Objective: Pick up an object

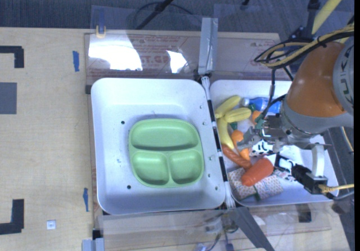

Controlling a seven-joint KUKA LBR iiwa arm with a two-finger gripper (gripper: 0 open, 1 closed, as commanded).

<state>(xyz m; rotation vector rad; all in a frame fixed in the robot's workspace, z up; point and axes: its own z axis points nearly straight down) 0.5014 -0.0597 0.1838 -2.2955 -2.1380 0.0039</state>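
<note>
Camera view gives you the wooden table first, running under everything, with two shallow white bins side by side on it. Your left bin sits at the centre of the frame and carries a green divided tray with three compartments, one long at twelve o'clock and two smaller at six o'clock. Your right bin lies at three o'clock from it, the two rims touching along a middle seam. Over that right bin you see the arm, its orange band bulging in from three o'clock, with cables looping at its twelve o'clock. Below the band the claw hangs low over the pile of things in the right bin; you cannot tell from this angle how its jaws stand, nor whether anything sits between them. Among the things in the bin, two yellow bananas lie at the bin's eleven o'clock corner, and a long yellow piece runs down just beside the seam. An orange carrot-shaped toy lies at six o'clock from the claw, resting on a patterned cloth. A slim orange piece lies at eight o'clock from the claw. A blue object peeks out at twelve o'clock from the claw, partly hidden by the arm.
</note>
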